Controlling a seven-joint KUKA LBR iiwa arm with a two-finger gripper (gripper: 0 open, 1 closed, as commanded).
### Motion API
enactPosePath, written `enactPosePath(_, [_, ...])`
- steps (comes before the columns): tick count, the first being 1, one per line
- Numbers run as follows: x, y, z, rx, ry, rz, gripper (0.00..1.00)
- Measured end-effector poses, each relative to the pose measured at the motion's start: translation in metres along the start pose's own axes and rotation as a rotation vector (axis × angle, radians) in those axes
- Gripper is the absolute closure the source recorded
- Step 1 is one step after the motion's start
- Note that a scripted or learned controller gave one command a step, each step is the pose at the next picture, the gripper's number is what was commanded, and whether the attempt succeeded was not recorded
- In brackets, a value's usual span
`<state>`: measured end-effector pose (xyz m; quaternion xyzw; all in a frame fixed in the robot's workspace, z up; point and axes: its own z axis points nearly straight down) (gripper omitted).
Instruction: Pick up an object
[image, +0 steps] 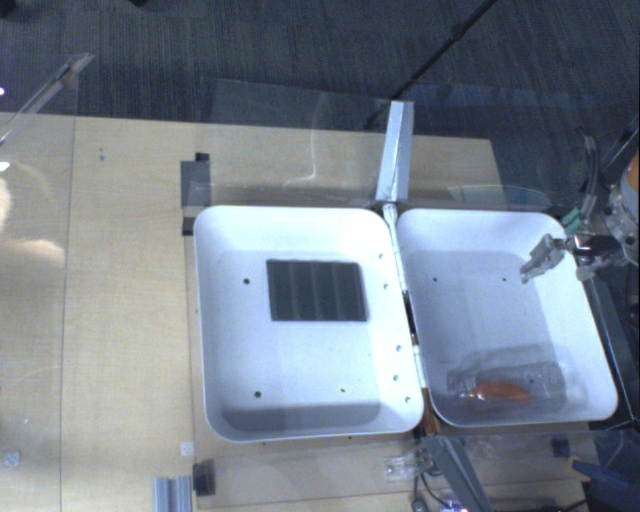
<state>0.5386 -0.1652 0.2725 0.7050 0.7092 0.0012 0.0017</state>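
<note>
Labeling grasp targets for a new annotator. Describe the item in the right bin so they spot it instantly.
Start at the right bin, the white one nearest the arm. Go to its near corner, on the arm's side, well below the claw. There lies a clear plastic packet with an orange strip inside, the one orange spot against the white floor.

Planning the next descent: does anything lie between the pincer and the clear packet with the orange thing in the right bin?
Nothing visible does. The pincer is at the right bin's far right side; bare white floor separates it from the clear packet by the near wall.
</note>
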Motion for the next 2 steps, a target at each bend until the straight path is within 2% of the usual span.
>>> enactPosePath(1, [0.001,-0.047,0.182,-0.012,-0.004,-0.170,0.00])
enactPosePath(2, [0.000,0.008,0.183,-0.009,0.000,0.155,0.00])
